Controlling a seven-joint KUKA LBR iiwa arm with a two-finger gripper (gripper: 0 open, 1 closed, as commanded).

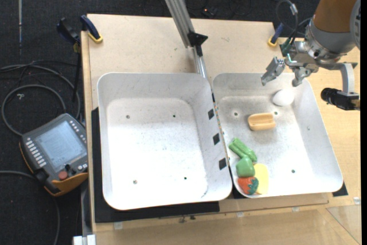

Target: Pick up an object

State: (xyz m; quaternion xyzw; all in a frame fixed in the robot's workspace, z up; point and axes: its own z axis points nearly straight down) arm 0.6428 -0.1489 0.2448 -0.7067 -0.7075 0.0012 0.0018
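Note:
My gripper (285, 76) hangs over the far edge of the right bin (321, 140), open, with nothing between its fingers. A white egg-shaped object (282, 98) lies just below and in front of it. Nearer the bin's middle sits a tan bread-like block (261, 121). Along the bin's left front lie a green pepper-like piece (242, 150), a green chunk (245, 167), a yellow piece (261, 172) and a red-orange piece (249, 185).
The left bin (114, 123) sits beside the right one, sharing a raised divider (215, 123). A metal pole (178, 3) slants across the back of the bench. A teach pendant (54, 149) lies on the floor at left. Clamps (89, 28) grip the bench's far corners.

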